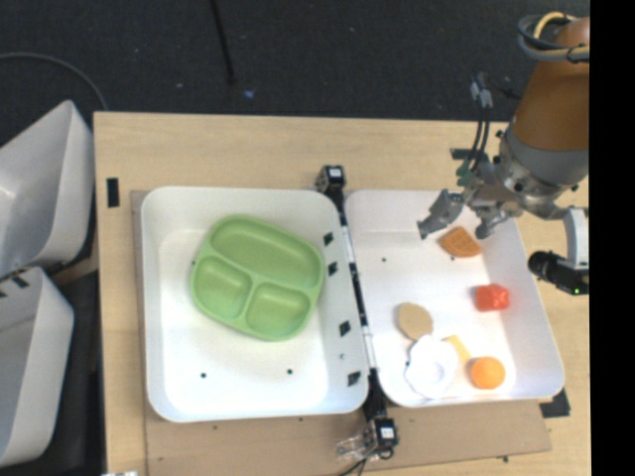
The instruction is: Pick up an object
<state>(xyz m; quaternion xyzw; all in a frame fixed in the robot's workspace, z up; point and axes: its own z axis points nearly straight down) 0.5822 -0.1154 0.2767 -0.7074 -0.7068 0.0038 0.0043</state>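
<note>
Camera view, bench: two shallow white bins sit side by side; the left bin [169, 365] carries a green sectioned plate [257, 278], the right bin [531, 305] carries a scatter of small toy-food pieces.

Arm: it comes in from the right, orange band above the wrist, and hangs over the far part of the right bin.

Gripper [462, 224]: its two fingers are spread apart, one to each side of the orange wafer-like piece [460, 242], with nothing pinched between them.

Nearest thing: that flat orange piece lies just below the fingertips, near the bin's far side; I cannot tell whether the fingers touch it.

Other pickings: a red block [491, 297] near the right wall, a tan oval piece [414, 319] toward the middle, a white round piece [431, 368] with a yellow bit [455, 346] touching it, and an orange ball [486, 372] at the near edge.

Handling, orange piece: it looks light, stiff and thin, probably smooth plastic, so I'd guess it slides on the bin floor if nudged from one side.

Where to grip: across its narrow width, fingers low against the floor, both edges caught at once.

Risk: lying so flat, it offers little height; the fingers may close above it and come up bare.
</note>
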